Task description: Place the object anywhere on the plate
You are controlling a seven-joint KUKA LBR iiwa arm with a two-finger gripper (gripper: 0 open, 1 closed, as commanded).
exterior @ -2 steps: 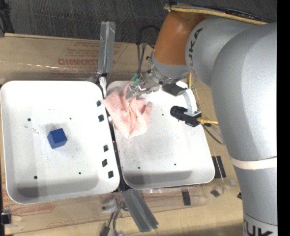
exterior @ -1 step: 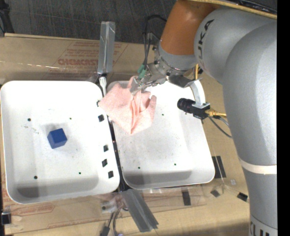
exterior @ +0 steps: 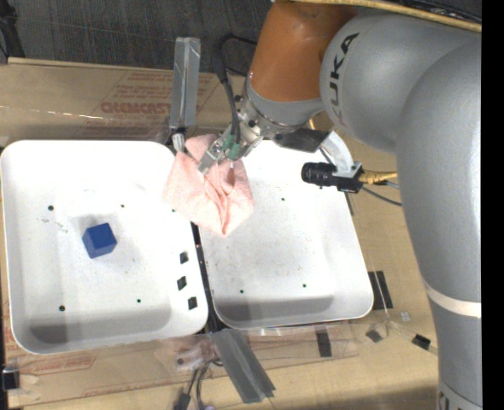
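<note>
Cardboard [exterior: 81, 92] lies under two shallow white bins: the left bin [exterior: 30, 229] holds a blue cube [exterior: 100, 239], the right bin [exterior: 320, 263] sits beneath the grey and orange arm [exterior: 389, 67]. Its gripper [exterior: 224, 150] pinches the top of a pink cloth [exterior: 213, 190], which hangs bunched over the divide between the bins. No plate can be made out, so the drop point looks uncertain. My worry: the limp cloth drapes across both rims, so it may snag there, slip from the thin pinch, or land straddling the edge
</note>
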